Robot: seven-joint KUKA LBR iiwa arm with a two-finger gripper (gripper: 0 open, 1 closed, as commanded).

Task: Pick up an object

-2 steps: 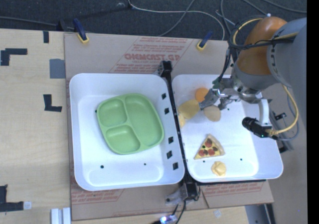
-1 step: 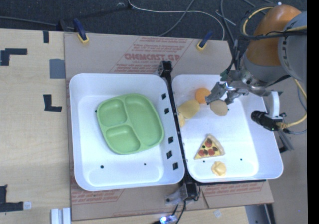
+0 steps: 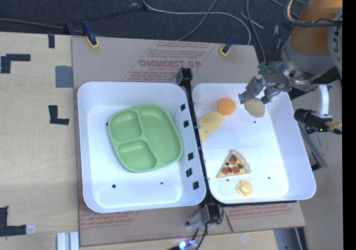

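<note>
Tan lump (image 3: 255, 108) under claw (image 3: 257, 95)

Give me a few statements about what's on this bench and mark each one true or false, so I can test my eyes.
1. The green divided plate lies in the left bin. True.
2. The pizza slice toy sits on the green plate. False: it lies in the right bin, near its front.
3. The orange ball is in the right bin, beside a pale yellow piece. True.
4. The tool hangs over the left bin. False: it is over the back of the right bin, with a tan rounded object right at its fingers.
5. Two clamps hold the cardboard at the back edge. True.
</note>
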